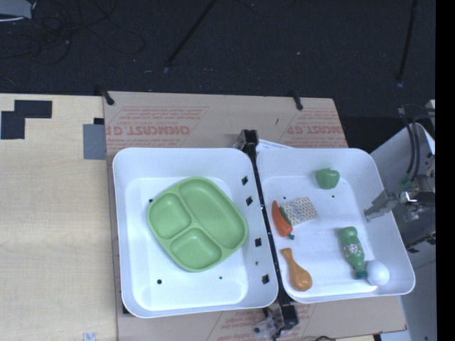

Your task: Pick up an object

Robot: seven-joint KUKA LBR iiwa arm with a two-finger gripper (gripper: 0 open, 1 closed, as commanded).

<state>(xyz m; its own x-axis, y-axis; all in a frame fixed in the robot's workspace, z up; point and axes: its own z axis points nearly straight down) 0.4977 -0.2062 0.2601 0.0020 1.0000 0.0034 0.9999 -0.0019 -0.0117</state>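
Two white bins sit side by side on the worktop (50,212), on top of a flat sheet of brown cardboard (213,119).

The left bin (135,169) has a green plate (197,223) in it. The plate has three parts, and it lies flat in the middle of the bin.

The right bin (362,165) has the small things in it. A small green round thing (327,178) sits at the far side. Near the wall between the bins lies an orange carrot toy (281,219), and a little box with a dotted pattern (299,210) is touching it on the right. At the near side lies an orange thing shaped like a drumstick (296,270). To the right of that lies a green bottle (351,248), on its side, with a white ball-like end (377,273) at the near right corner of the bin.

The robot arm (419,190) is at the right edge, just outside the right bin. It is not touching any of the things. You cannot tell how the jaws stand, open or closed, from here. Nothing can be seen in them.
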